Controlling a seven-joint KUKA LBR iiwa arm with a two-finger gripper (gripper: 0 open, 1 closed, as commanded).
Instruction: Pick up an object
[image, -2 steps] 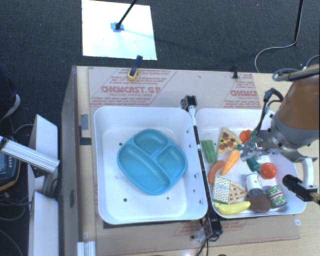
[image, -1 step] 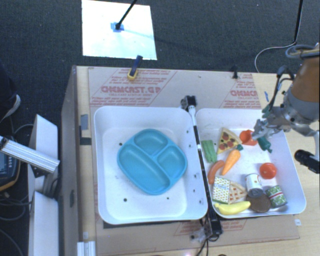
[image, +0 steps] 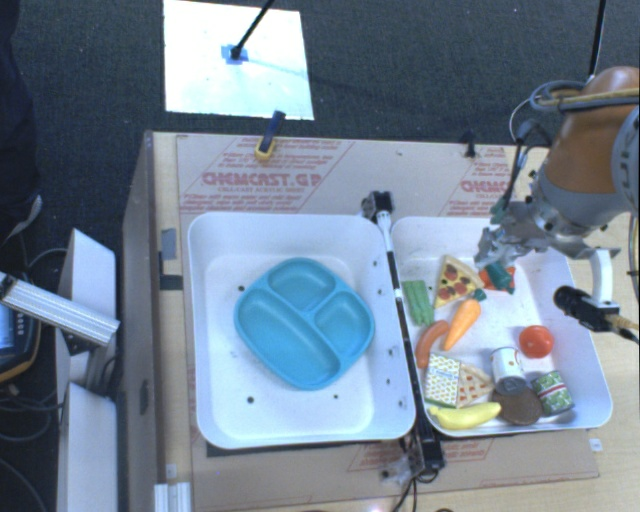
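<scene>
Bench (image: 300, 180) under a clear sheet printed with red lettering, and two shallow white bins sit side by side on it: left bin (image: 215, 330), right bin (image: 590, 385), touching along the middle. Up at the far edge, a small yellow-and-blue clamp (image: 268, 140).

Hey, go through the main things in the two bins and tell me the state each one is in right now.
blue divided plate: flat in the left bin, nothing on it
carrot: lying slanted, right bin
pizza slice: lying flat
banana: lying at the near wall
tomato: resting apart from the carrot
gripper: low over the right bin
</scene>
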